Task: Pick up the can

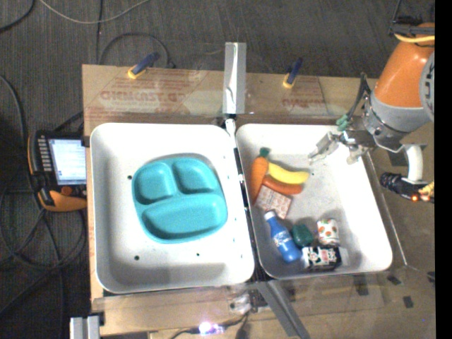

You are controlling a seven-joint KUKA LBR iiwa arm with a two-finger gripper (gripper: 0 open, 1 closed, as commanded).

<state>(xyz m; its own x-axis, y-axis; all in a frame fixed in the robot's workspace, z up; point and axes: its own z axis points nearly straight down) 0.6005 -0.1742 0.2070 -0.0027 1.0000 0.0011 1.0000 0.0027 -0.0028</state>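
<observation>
The can [327, 229] is small and pale with red marks. It stands near the front of the right bin [367, 210], between a dark green object [302, 235] and a black-and-white carton [322, 258]. My gripper [335, 151] hangs over the far right part of that bin, well behind the can and apart from it. Its fingers [319, 150] are spread open with nothing between them.
Around the can in the right bin lie a carrot [258, 176], a banana [287, 175], a patterned packet [273, 202] and a blue bottle [281, 237]. The left bin [113, 189] holds a teal divided tray [181, 198]. A handheld pendant [60, 168] sits left of the bench.
</observation>
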